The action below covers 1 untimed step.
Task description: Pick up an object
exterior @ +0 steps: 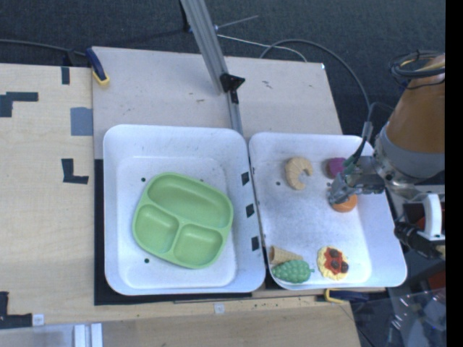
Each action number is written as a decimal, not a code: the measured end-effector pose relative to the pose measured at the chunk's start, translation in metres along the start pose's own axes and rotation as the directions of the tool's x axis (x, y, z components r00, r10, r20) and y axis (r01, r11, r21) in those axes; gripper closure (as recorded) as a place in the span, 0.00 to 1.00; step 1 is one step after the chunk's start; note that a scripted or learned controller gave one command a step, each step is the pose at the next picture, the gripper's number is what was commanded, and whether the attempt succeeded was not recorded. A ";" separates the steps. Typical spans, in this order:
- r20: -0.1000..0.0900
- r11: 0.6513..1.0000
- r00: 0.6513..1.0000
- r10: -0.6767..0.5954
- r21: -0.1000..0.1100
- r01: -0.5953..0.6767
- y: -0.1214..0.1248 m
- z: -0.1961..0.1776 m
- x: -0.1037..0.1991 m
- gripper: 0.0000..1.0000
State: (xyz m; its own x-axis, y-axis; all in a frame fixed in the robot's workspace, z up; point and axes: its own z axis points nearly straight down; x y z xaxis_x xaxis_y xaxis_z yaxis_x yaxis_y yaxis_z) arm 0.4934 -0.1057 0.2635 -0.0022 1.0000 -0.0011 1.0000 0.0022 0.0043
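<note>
You find the arm reaching in from the right with its hand (340,192) low over the right bin (311,230), directly above a small orange object (345,204) that lies near that bin's right edge, about midway along it. Whether the hand is spread or pressed together you cannot tell; its tips are too dark and small against the bin floor, and nothing shows as pinched between them. To do this step well, judge that the tips must straddle the orange piece squarely and come down close to the bin floor before closing, since a round, low item is likely to squirt sideways; the purple piece (336,167) just behind it, toward the far right corner, could be nudged. Count five small items in the right bin: one orange, one purple, one tan curved pastry-like piece (297,172) near the far edge, one green bumpy item with a tan cone (289,267) at the near edge, and one red-and-yellow disc (333,262) beside it. The left bin (123,150) holds one green divided tray (182,220). Two bins stand on the counter (43,194).
</note>
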 end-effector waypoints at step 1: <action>-0.002 1.000 1.000 -0.004 0.007 0.004 0.004 0.017 0.055 1.00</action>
State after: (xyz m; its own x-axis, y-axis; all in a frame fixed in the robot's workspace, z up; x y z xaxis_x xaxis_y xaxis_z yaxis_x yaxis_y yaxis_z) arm 0.4974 -0.0511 0.2464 -0.0064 1.0000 0.0008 1.0000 0.0064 -0.0024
